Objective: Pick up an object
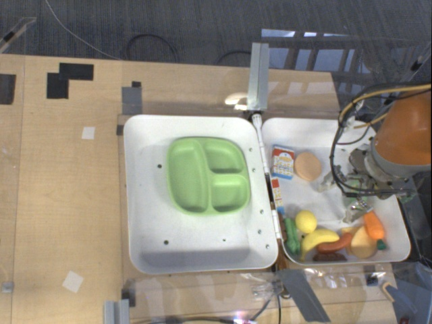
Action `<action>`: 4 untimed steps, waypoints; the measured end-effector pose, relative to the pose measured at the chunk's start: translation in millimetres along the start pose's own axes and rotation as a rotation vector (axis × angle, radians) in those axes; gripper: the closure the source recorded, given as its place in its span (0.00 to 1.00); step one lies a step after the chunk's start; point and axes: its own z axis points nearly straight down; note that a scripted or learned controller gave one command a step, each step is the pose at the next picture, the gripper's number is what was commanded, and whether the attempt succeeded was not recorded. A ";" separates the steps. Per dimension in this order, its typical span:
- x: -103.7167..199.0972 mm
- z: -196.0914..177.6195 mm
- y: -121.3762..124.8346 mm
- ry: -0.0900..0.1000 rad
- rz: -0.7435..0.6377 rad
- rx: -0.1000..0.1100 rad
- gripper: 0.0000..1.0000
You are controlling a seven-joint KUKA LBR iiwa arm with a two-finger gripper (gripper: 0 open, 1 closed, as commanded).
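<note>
Crowded along the near edge of the right-hand shallow white bin lies a cluster of toy food: a yellow lemon-shaped piece, a yellow banana, a green pod-like piece, a dark red sausage-shaped piece, an orange carrot and a pale tan rounded piece. Most of these touch or overlap a neighbour. Farther back in the same bin, a small red-and-white carton lies flat beside a tan disc; these two are just beside each other and apart from the cluster.

The left-hand white bin holds a green three-compartment plastic tray.

The grey arm with its orange band hangs over the right bin's far-right part. The two-finger gripper sits low, just beside the carrot's upper end. Finger state: cannot tell; cables and wrist body obscure the tips. No object is seen between them.

Assessed risks: the likely target is the carrot or its neighbours. Tight packing could cause a finger to land on an adjacent piece, pushing items aside rather than enclosing one. Rounded, smooth shapes may slip out on closure. Proximity to the bin's right wall could obstruct one finger.
</note>
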 end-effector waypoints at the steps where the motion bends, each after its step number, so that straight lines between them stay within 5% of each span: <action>1: -62.1 6.3 61.0 -0.007 -0.048 0.003 0.00; 2: -65.9 6.2 70.8 -0.004 0.333 0.004 0.00; 3: -35.5 -34.6 25.4 0.001 0.107 0.000 0.00; 4: -16.7 4.8 90.7 -0.007 0.101 0.004 0.00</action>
